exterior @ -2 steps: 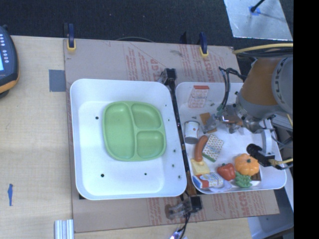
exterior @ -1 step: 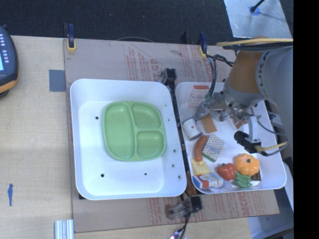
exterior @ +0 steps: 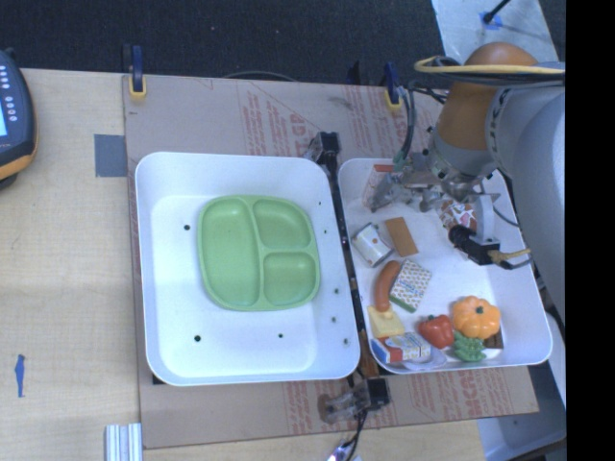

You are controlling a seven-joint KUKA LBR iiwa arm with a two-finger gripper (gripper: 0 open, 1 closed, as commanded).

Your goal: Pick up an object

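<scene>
The right bin (exterior: 519,353) holds several toy foods. A silver can (exterior: 371,245) and a brown cracker (exterior: 401,236) lie near its back left. In front of them are a sausage (exterior: 385,284), a checkered box (exterior: 410,285) and a yellow cheese wedge (exterior: 385,323). Along the front rim sit a red tomato (exterior: 436,330), an orange pumpkin (exterior: 476,316), a green broccoli (exterior: 468,349) and a white packet (exterior: 411,351). My gripper (exterior: 404,190) hangs low over the back left corner of this bin, just behind the cracker and can. Nothing is seen held in it.
The left bin (exterior: 163,257) carries a green divided plate (exterior: 258,252). The arm's grey body (exterior: 528,152) covers the right bin's back right. A yellow and black device (exterior: 14,113) sits at the bench's far left edge.
</scene>
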